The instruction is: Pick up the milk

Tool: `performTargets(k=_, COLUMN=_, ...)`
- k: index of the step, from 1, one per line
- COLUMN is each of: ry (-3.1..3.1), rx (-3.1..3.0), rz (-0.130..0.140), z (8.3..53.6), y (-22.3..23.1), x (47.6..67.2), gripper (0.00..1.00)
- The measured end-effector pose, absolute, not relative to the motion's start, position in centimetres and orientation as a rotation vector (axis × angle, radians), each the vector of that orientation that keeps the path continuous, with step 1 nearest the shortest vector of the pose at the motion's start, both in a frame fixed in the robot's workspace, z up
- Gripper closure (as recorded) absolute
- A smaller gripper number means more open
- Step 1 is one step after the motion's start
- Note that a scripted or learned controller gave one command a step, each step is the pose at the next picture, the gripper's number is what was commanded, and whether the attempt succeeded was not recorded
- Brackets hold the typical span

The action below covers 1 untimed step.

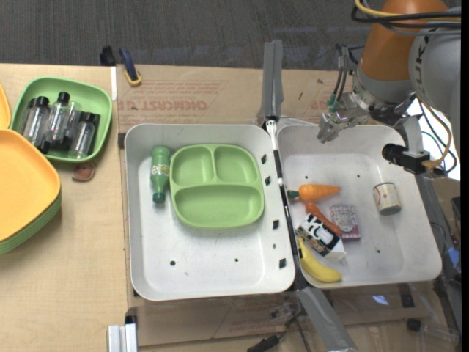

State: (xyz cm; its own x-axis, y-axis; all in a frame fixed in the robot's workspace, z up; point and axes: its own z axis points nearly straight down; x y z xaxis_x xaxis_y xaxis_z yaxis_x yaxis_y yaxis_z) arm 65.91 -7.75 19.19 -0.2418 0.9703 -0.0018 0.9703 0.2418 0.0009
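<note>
Banana (320,267) lies at the right bin's (410,266) near edge, at 6 o'clock. The milk (322,235), a small black-and-white carton, touches it just above, beside two carrots (319,192) and a pink packet (345,221). A can (386,197) sits at 3 o'clock. The gripper (330,127) hangs over the bin's 11 o'clock corner, well apart from the milk; whether its claw is spread or pressed together cannot be told. The left bin (205,270) holds a green plate (216,185) and a green bottle (160,172).

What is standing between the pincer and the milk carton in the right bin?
The pincer hangs over the bin's far edge. Between it and the milk carton lies a carrot, and a second carrot touches the carton.
</note>
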Motion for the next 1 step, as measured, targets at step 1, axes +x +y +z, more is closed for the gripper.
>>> performTargets(k=1, ry=2.001, rx=2.421, rz=-0.004, z=19.08, y=-7.0, x=65.87, gripper=1.0)
